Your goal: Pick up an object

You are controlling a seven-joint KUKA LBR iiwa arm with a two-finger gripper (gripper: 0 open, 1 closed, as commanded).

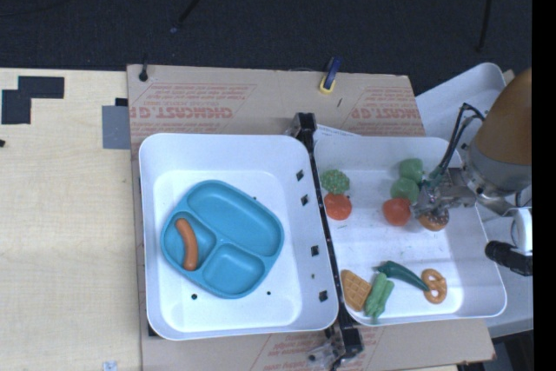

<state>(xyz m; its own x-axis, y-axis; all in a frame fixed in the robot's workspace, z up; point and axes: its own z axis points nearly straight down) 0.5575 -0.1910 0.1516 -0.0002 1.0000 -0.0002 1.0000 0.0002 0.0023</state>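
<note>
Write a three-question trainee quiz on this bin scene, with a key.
1. True or false: the sausage lies in the blue tray in the left bin.
2. Which lies nearest the gripper? A) pretzel B) red tomato C) broccoli
3. Fill in: the dark green pepper lies in the ___ bin.

Key: 1 true; 2 B; 3 right.
</note>
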